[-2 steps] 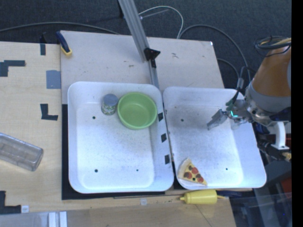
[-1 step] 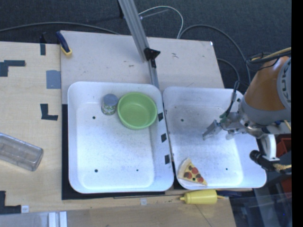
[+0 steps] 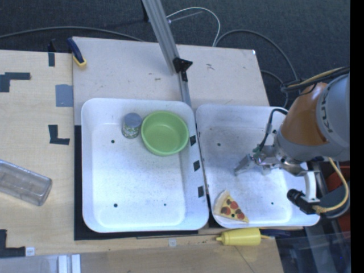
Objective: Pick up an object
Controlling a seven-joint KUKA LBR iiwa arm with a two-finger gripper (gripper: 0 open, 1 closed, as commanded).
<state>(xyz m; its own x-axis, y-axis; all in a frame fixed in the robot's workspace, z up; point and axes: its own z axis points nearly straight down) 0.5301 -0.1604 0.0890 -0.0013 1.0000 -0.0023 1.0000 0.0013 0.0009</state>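
Blur softens the gripper [image 3: 245, 165] over the right bin [image 3: 227, 118], so I cannot tell how its fingers stand; nothing shows between them. The arm [image 3: 310, 127] covers that bin's right rim. The pizza slice [image 3: 230, 207] lies in the right bin's near left corner, below the gripper and apart from it. A bowl [image 3: 165, 132] and a can [image 3: 131, 125] touch in the left bin [image 3: 96, 209]. A yellow bottle [image 3: 242, 237] lies on the surface just beside the right bin.

No text, label, brand, number or sign can be read on anything here.
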